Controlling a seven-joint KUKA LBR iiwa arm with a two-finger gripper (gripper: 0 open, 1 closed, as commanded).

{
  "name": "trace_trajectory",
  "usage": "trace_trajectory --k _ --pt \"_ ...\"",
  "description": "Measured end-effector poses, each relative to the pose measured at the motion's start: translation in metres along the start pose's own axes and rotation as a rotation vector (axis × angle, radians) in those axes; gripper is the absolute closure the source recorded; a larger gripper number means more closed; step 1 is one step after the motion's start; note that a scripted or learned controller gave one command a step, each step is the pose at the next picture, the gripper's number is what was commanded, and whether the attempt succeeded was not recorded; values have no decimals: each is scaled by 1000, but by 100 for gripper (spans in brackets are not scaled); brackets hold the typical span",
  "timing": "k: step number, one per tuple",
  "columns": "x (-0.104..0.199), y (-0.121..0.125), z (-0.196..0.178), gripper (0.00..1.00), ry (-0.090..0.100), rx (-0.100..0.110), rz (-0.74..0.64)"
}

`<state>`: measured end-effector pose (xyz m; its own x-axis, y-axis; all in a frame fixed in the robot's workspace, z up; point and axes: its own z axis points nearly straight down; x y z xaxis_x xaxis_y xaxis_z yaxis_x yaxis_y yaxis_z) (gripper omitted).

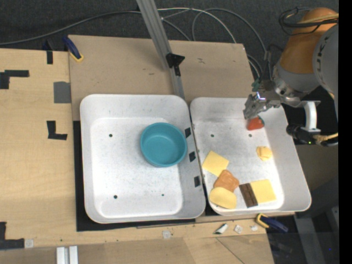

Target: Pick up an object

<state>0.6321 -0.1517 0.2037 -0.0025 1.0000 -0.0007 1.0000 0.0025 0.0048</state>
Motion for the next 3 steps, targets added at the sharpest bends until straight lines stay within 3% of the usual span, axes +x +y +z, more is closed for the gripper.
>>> trace_trajectory --k 1,3 --pt "0 1 -29 100 1 2 1" --pt "107 -7 -25 100 3 7 -4"
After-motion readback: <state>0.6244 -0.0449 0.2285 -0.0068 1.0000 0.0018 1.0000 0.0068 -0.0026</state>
